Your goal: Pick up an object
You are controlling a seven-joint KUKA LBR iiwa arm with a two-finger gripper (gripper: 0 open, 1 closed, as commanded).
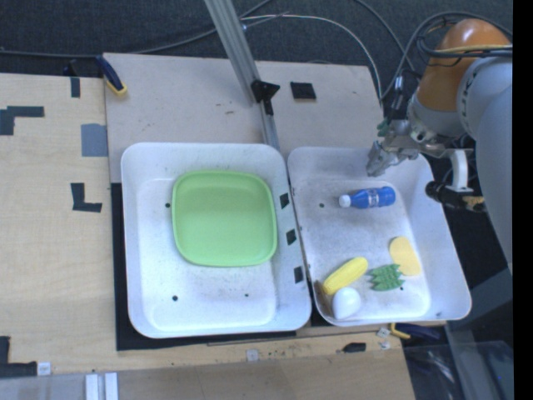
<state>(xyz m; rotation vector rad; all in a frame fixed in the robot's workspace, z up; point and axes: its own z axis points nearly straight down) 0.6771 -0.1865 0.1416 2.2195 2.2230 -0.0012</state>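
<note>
Two shallow white plastic bins sit side by side on a pale wooden bench (50, 223), both speckled with dark flecks and scuffs. The left bin (150, 307) holds one rounded-square, matte light-green plastic plate (224, 217) lying flat at its centre.

The right bin (445, 257) carries the small objects. A blue plastic bottle with a white cap (367, 198) lies on its side toward 12 o'clock of the bin floor, cap pointing to 9 o'clock. At about 4 o'clock lies a smooth yellow oval piece (405, 255). Just beside it, toward 6 o'clock, is a green spiky leaf-shaped toy (386, 277). At 7 o'clock a yellow ribbed corn-like toy (345, 274) lies at a slant, touching or nearly touching a glossy white egg-shaped object (346, 302) at the bin's near edge.

The grey metal gripper (378, 162) hangs over the 12 o'clock rim of the right bin, near the bottle but apart from it; nothing shows between its fingers, and whether it is released or clenched cannot be told. The orange-banded grey arm (466, 65) fills the 2 o'clock corner, with black cables looped behind.

A grey aluminium strut (237, 48) runs slantwise down to the gap between the bins. Dark tape patches mark the bench; dark carpet-like flooring lies at 12 o'clock.
</note>
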